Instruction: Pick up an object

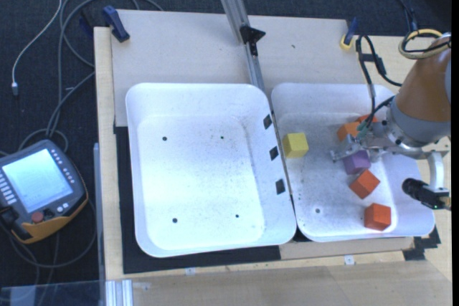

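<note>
A pale wooden bench (pixel 186 46) stands on dark carpet, bearing two shallow white bins side by side. In the right bin (pixel 315 211) the arm (pixel 423 100), grey with its orange band, reaches in from the right, and its gripper (pixel 351 152) hangs low over the speckled floor, right on top of a purple block (pixel 356 163). Whether the gripper grasps that block, I cannot tell; the wrist crowds the spot.

Taking the purple block as the mark: an orange block (pixel 349 130) sits just behind it, partly under the gripper. A second orange block (pixel 364 183) lies just in front of it, and a third (pixel 378 216) further forward, near the bin's front rim. A yellow block (pixel 295 145) lies well to its left, close to the wall shared with the left bin (pixel 143 111). Far left of it, off the bench, a teach pendant (pixel 39 190) rests on the carpet, screen lit.
</note>
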Controlling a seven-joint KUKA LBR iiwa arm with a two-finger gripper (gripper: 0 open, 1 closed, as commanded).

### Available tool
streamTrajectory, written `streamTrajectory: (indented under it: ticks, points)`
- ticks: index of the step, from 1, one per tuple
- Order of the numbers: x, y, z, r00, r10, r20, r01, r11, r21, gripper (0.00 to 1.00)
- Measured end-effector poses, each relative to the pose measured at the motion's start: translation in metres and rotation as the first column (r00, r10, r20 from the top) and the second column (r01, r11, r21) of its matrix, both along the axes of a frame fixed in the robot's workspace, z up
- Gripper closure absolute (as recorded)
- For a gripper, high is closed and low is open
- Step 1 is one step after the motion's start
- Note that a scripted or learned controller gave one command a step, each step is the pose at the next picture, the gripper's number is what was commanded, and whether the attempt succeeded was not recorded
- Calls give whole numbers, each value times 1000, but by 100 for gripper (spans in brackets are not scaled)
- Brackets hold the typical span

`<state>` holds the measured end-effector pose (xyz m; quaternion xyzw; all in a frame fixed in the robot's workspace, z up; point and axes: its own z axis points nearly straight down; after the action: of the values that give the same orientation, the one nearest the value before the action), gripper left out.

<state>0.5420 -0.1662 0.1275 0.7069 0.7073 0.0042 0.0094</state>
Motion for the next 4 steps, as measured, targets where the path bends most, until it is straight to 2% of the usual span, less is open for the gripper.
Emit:
streamTrajectory:
  ticks: [1,2,3,4]
  points:
    - [1,0,11,1000,1,3,-1,1000,-1,100]
    - [0,0,10,1000,0,2,0,1000,0,0]
    - [-20,38,-30,1000,3,-27,-2,1000,12,0]
    - [54,24,-27,1000,3,-13,-3,1000,5,0]
